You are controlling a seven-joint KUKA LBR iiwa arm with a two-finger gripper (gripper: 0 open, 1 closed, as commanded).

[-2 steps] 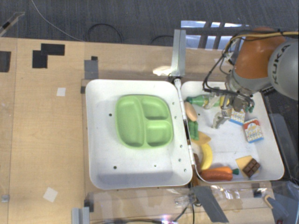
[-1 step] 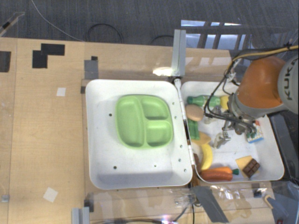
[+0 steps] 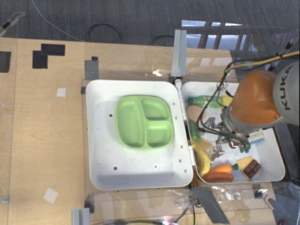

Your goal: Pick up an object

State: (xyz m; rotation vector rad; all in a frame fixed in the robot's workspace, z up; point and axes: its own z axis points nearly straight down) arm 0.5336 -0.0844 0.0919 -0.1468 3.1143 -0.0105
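Two white bins sit side by side on the table (image 3: pixel 42 139): the left bin (image 3: pixel 101 125) holds one green divided plate (image 3: pixel 143 122), and the right bin (image 3: pixel 274 165) holds a jumble including one banana (image 3: pixel 203 157), one orange carrot-like piece (image 3: pixel 218 172), one brown block (image 3: pixel 251 168) and one green bottle (image 3: pixel 202 101). The gripper (image 3: pixel 224 142) hangs over the middle of the right bin, above the toys. Whether it is open or closed cannot be told.

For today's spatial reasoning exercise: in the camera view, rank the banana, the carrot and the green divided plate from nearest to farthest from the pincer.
1. Banana, just left of the pincer in the right bin.
2. Carrot, below it near the bin's front edge.
3. Green divided plate, in the left bin.
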